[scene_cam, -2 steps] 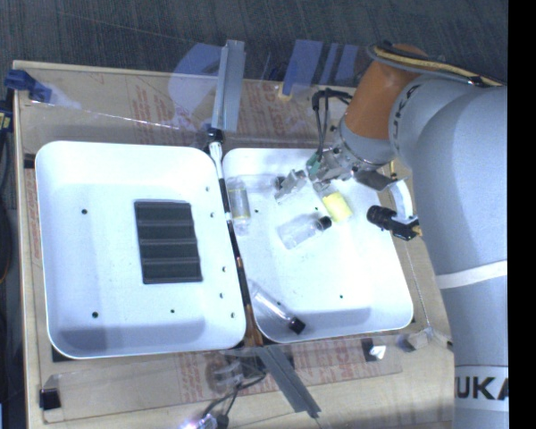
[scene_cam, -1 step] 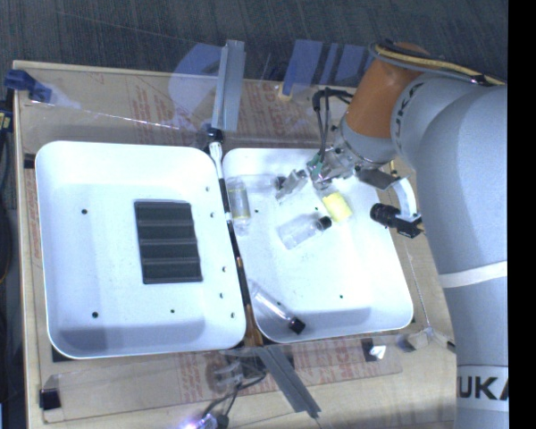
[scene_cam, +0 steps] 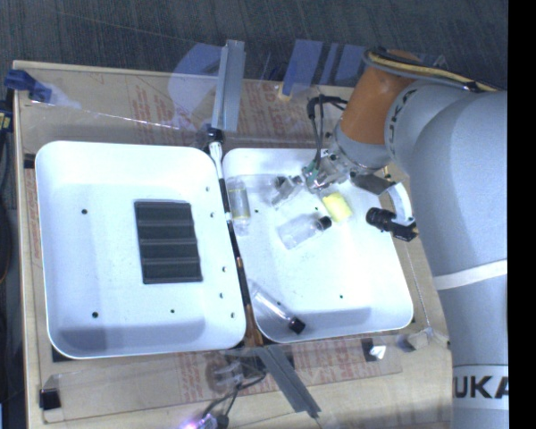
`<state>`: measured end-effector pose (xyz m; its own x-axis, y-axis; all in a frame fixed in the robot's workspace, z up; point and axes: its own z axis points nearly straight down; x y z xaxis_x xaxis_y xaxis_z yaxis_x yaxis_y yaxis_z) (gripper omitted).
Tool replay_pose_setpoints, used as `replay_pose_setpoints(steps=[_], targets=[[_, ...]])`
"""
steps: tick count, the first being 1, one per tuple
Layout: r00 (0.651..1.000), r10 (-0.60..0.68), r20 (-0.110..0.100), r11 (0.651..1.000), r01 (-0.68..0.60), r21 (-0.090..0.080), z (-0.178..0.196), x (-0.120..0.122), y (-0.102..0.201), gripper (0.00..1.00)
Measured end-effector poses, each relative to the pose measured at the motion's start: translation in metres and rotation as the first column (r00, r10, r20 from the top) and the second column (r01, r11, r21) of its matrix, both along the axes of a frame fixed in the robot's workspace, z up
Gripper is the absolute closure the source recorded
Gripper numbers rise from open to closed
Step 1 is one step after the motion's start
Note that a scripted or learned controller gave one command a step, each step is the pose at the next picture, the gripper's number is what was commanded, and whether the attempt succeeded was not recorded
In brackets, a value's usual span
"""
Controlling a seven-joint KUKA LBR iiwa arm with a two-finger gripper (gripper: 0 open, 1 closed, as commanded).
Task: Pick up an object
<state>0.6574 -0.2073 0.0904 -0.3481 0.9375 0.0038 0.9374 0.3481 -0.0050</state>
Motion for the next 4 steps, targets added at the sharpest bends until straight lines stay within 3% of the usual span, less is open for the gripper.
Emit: replay_pose_setpoints(steps=[1,3,4], targets=[[0.999,0.036,0.004,0.999,-0.036,-0.002,0.03,0.0,-0.001,0.0],[0.995,0.097,0.001,0.995,-0.097,0.0,0.0,0.0,0.0,0.0],[0.989,0.149,0.005,0.989,-0.149,-0.002,0.044,0.001,-0.001,0.0]])
